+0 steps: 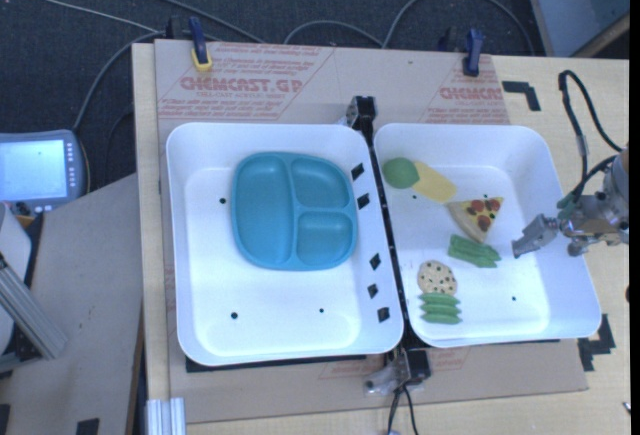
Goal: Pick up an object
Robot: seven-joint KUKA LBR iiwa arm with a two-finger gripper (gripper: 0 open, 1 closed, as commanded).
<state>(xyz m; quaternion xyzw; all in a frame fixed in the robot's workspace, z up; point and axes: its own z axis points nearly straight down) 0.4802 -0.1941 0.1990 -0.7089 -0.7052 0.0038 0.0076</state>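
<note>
Reaching in from the right, the gripper (pixel 532 241) hangs over the right bin (pixel 520 145), and I cannot tell its state. It should go straight down on one toy, maybe the green bean (pixel 472 252) just beside it. The board (pixel 250 73) reads "CHEMCAST GP".

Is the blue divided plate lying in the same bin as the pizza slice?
No, the blue divided plate lies in the left bin, the pizza slice in the right bin.

Divided plate (pixel 294 212) sitting in left bin (pixel 200 303); toy foods lying in right bin (pixel 520 148); gripper (pixel 540 235) hanging over its right edge.
</note>
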